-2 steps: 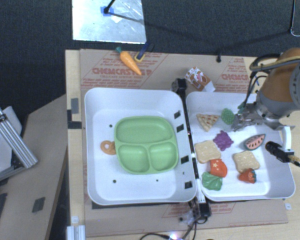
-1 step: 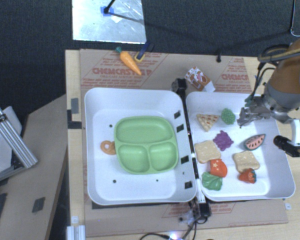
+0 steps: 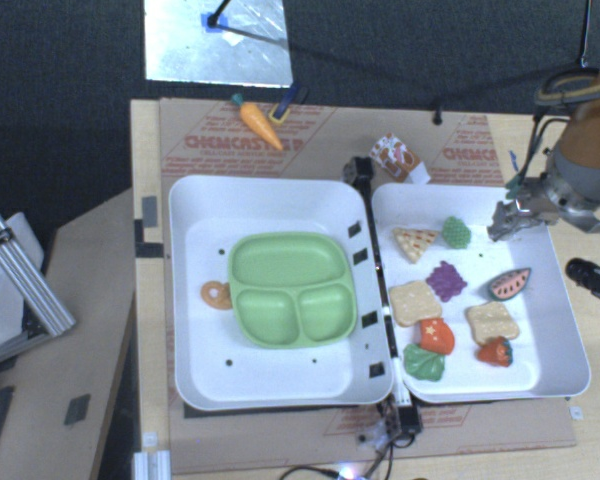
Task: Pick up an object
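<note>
Green broccoli just left of the claw, grip state impossible to tell.

Right bin: toy foods lying loose and apart, including a pizza slice, purple grapes, what is probably broccoli, and a watermelon wedge.

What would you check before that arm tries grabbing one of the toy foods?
1. Tool over the right bin: ok, at its far right part.
2. Whether it already carries something: cannot tell.
3. Nearest target, broccoli, free of neighbours: ok; pizza slice lies apart.
4. Watermelon slice has room around it: ok.
5. Toast, tomato and green leaf spaced out: not ok, crowded.
</note>
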`<state>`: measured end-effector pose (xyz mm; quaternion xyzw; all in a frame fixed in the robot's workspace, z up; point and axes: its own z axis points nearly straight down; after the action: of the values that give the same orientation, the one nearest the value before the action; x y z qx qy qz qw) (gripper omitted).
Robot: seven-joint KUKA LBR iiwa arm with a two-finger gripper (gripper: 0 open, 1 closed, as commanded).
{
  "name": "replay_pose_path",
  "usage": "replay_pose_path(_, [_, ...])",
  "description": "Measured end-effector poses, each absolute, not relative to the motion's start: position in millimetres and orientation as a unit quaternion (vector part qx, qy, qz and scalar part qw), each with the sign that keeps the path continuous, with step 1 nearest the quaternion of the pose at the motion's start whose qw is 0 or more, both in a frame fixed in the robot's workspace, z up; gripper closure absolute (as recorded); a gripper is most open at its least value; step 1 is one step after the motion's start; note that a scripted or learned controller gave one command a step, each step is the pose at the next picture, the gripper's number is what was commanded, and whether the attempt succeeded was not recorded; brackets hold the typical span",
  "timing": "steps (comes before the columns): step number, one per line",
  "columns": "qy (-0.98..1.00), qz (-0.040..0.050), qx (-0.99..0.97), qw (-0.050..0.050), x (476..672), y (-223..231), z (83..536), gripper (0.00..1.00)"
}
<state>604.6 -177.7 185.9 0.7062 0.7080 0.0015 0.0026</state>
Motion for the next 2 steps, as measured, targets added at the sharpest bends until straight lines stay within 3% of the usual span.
replay_pose_path(1, [0.708, 0.0015, 0.706, 0.003, 606.0, -178, 227, 1.00])
replay_pose_path(2, [0.710, 0.0021, 0.704, 0.002, 633.1, -134, 230, 1.00])
